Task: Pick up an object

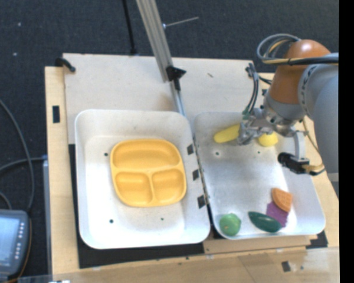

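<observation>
Two yellow plastic pieces at the right bin's far end, either side of my gripper (246, 138).

Long yellow piece (226, 135) left, round one (268, 139) right; finger state: cannot tell. Near edge: one green ball (229, 223), one dark-green pod (264, 221), one purple piece (277, 211), one orange wedge (282, 198). Left bin: one yellow divided tray (147, 171).

No legible txt, labels, brands or nos. anywhere on bench/bins.

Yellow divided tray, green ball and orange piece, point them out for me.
Yellow divided tray (147, 172): camera view, on its central ridge.
Green ball (229, 223): camera view, on its top face.
Orange piece (282, 198): camera view, on its middle.
</observation>
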